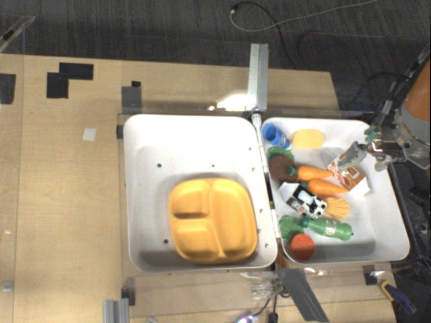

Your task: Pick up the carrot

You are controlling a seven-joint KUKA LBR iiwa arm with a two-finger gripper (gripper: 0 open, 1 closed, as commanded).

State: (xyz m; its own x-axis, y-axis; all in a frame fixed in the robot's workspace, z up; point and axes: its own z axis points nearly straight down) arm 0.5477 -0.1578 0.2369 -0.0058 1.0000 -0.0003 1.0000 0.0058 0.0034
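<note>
Two shallow white plastic bins are sitting side by side on the pale wooden bench, the left bin being the wider and the right bin the narrower. A yellow plastic divided tray with three compartments is lying on the left bin's floor, toward its near edge. The grey arm with its orange band is reaching in from the right, and its gripper is hanging over the right bin's far right part, just above a small brown and white carton; whether it is spread or pressed together cannot be told from this view. The long orange carrot with a green top is lying across the middle of the right bin, just left of the carton. Near it are lying a green plastic bottle, a pale yellow oval piece, a blue cup, a black and white cow toy and a red ball.
</note>
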